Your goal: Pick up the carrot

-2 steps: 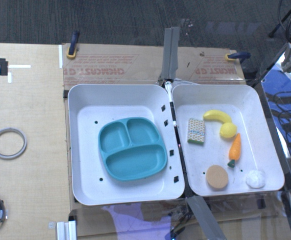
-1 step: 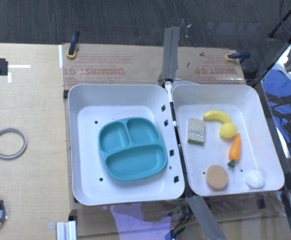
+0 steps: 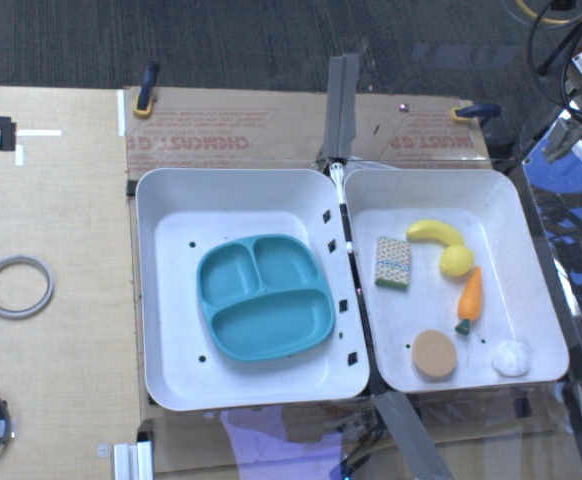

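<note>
From the camera view, two shallow white bins are seen side by side on the desk [image 3: 51, 198], over a sheet of brown cardboard [image 3: 221, 133] held by yellow clamps [image 3: 147, 93] at the desk's far edge. The left bin [image 3: 161, 268] holds a blue divided plate [image 3: 266, 296]. In the right bin [image 3: 526, 258], the carrot [image 3: 469, 296] lies near the right wall, just below a lemon [image 3: 457, 260] and a banana [image 3: 434, 232]; a patterned sponge [image 3: 393, 263], a tan disc [image 3: 435, 354] and a white ball [image 3: 511, 358] are spread around it. A grey tape ring [image 3: 16, 286] rests by the desk's left edge. Dark carpet [image 3: 221, 18] and cables [image 3: 561, 8] are visible beyond. The gripper's state cannot be told.
</note>
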`<state>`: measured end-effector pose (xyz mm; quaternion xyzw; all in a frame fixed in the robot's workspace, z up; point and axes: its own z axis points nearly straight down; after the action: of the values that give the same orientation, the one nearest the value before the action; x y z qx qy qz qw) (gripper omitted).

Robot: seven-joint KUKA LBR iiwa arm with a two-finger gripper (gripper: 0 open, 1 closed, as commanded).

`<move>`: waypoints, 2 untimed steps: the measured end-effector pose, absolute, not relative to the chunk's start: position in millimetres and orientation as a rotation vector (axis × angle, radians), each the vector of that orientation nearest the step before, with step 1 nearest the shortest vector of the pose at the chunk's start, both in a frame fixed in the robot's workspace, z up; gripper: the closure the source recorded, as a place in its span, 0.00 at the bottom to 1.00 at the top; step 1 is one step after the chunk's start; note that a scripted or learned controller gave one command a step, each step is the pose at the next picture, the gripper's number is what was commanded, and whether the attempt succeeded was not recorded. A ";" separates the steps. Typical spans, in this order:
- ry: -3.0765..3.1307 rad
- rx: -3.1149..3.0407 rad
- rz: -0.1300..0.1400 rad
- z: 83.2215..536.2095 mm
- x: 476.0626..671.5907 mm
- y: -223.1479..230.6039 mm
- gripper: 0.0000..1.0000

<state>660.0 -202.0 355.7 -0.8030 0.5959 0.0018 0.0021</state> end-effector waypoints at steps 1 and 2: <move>1.604 -2.695 0.002 399.6 660.3 -213.9 1.00; 1.332 -2.841 0.006 367.3 660.2 -213.0 1.00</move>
<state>660.2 -213.0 367.3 -0.9055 0.4244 0.0020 0.0020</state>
